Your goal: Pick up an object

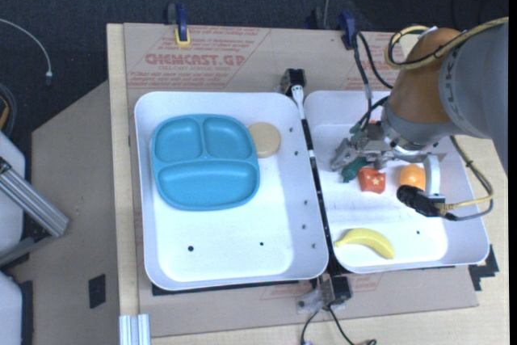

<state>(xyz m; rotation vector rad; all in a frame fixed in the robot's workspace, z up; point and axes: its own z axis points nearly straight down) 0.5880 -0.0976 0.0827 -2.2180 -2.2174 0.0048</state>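
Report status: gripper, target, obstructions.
Gripper low in right bin, finger state unclear. Red object just beside it, not held. Orange piece and banana nearby.

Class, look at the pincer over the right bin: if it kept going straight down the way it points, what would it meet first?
Probably the red object, which lies just beside the pincer; if it passes that, the white floor of the right bin. Depth is hard to judge from this slanted view, so treat this as likely, not certain.

Grey arm (483,81), orange wrist band (420,89)
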